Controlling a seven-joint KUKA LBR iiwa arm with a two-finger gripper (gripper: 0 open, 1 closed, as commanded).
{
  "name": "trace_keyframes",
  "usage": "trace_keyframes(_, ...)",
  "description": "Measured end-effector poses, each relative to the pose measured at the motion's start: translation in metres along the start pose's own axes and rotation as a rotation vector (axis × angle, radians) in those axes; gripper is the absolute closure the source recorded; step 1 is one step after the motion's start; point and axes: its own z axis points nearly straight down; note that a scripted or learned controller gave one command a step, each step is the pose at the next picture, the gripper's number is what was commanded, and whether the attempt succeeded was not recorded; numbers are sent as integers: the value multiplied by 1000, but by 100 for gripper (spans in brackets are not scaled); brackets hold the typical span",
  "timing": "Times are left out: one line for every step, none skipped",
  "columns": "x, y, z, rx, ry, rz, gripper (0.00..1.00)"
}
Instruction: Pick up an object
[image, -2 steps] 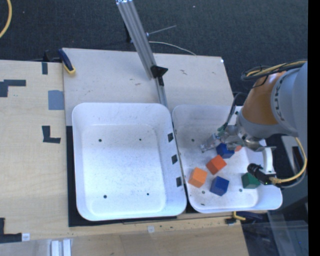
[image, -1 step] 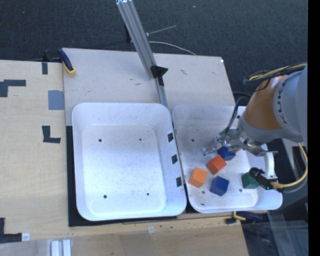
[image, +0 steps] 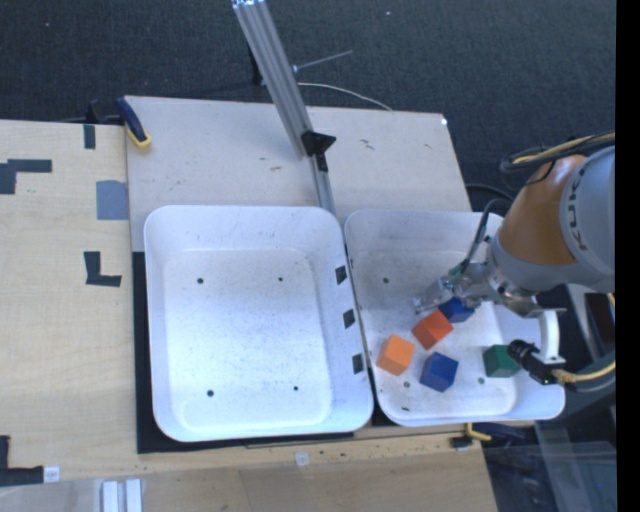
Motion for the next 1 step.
trace_keyframes(-2, 2, -12, -5, -6, 0, 100)
